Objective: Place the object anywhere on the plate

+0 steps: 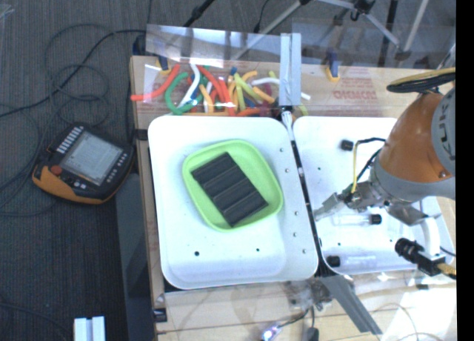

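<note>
Two shallow white bins sit side by side on the wooden bench, the left bin (pixel 170 258) and the right bin (pixel 326 136) touching along their inner rims. In the middle of the left bin lies a lime-green, rounded-square plastic plate (pixel 261 160), turned at a slant to the bin's edges. A dark grey, ribbed rectangular block (pixel 229 188) rests flat on the plate, running diagonally across its centre and staying inside its raised rim.

The grey arm with the orange band (pixel 418 143) reaches over the right bin from the bench's right edge. Its two-finger gripper (pixel 342 202) hangs low over the middle of the right bin, near the inner rim and well apart from the plate. Whether it is apart or together cannot be told.

Along the bench's far edge, behind the left bin, lies a tangle of coloured flexible tubes (pixel 211 91) in orange, green, yellow and white.
</note>
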You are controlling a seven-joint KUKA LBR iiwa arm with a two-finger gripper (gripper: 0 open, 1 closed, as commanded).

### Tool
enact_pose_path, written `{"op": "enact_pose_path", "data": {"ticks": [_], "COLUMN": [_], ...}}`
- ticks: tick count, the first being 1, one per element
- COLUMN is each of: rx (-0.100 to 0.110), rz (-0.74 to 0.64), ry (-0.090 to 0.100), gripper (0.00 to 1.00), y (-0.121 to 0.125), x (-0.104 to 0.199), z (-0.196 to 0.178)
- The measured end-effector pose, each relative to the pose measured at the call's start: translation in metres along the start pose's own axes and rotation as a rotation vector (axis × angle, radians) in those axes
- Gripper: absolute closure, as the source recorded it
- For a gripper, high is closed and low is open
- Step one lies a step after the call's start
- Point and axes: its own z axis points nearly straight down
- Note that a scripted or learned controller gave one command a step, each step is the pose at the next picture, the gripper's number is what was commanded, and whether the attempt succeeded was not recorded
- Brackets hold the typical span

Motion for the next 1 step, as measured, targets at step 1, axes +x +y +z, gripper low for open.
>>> {"op": "enact_pose_path", "data": {"ticks": [1], "rx": [0.023], "rz": [-0.024], "ry": [0.053], "gripper": [0.0], "y": [-0.0178], "x": [-0.0703], "z": [0.02]}}
